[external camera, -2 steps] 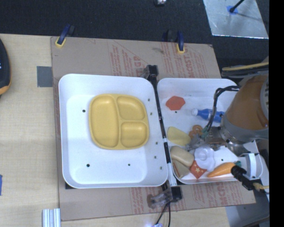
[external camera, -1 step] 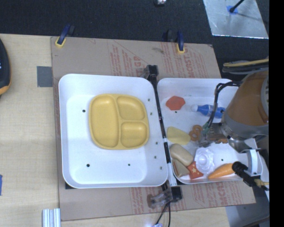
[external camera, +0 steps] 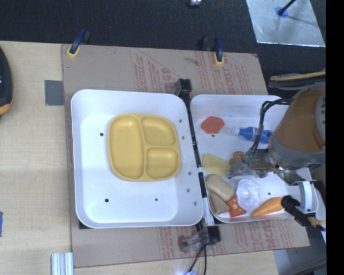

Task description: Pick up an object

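Down in the right bin (external camera: 229, 102) lie the things I could lift — an orange-red piece (external camera: 212, 124) near the back, a pale yellow piece (external camera: 215, 165) by the divider, an orange carrot-like piece (external camera: 268, 207) at the front rim. My gripper (external camera: 245, 164) hangs over the bin's middle among them, and I cannot tell how it is set. Leftward, the left bin (external camera: 86, 153) holds a yellow divided plate (external camera: 143, 146).
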{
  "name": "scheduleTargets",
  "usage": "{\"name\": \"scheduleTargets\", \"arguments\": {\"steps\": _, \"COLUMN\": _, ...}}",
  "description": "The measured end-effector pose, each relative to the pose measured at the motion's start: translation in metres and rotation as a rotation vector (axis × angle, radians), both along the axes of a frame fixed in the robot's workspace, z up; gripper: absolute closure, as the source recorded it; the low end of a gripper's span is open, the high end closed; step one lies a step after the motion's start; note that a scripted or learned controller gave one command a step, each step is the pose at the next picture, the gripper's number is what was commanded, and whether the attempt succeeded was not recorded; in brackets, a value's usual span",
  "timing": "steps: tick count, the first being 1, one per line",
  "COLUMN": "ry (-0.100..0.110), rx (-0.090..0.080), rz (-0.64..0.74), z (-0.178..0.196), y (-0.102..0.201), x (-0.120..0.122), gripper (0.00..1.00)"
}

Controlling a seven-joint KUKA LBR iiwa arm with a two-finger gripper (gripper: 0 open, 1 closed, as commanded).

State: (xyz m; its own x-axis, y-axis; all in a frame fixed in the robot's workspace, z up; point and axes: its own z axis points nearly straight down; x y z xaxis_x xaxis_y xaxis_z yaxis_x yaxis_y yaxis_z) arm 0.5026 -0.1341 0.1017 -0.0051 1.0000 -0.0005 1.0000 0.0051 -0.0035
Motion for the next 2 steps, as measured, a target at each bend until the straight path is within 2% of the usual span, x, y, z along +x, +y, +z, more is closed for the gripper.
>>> {"name": "scheduleTargets", "arguments": {"steps": 1, "ry": -0.004, "rx": 0.001, "rz": 0.004, "z": -0.01, "y": 0.029, "x": 0.042, "gripper": 0.0}}
{"name": "scheduleTargets", "arguments": {"steps": 2, "ry": 0.0, "rx": 0.0, "rz": 0.002, "z": 0.0, "y": 0.026, "x": 0.041, "gripper": 1.0}}
